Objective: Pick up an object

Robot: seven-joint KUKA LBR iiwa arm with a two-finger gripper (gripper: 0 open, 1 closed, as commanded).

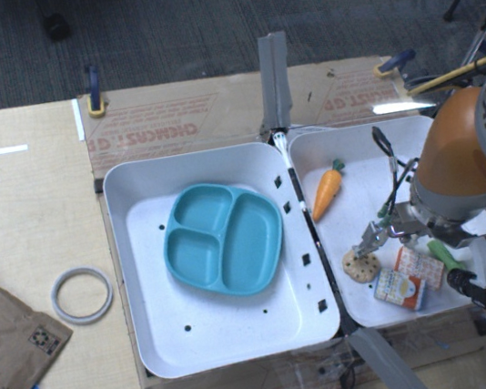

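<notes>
**Ana:** Orange showed first: the plastic toy carrot with its green top [327, 191] lay at the far left of the right white bin [354, 140], close to the divider and well apart from the arm.

**Ben:** And the end effector [368, 239]?

**Ana:** It was low in that same bin, reaching left from under the arm's orange band. Its metal tips sat just above the round tan speckled cookie [361, 265], probably because that was the piece the program had chosen. I could not tell whether the fingers were spread or pressed together; nothing was visibly between them.

**Ben:** What else was close by?

**Ana:** A small red-and-white printed carton [405, 279] lay just right of the cookie, partly under the wrist, and a green piece [444, 255] poked out beside it. That crowding looked like a risk for a clean grasp.

**Ben:** The other side?

**Ana:** The left white bin [146, 279] carried a teal three-section plate [224, 238], flat near its middle. On the bench to the left lay a grey tape ring [81, 293].
</notes>
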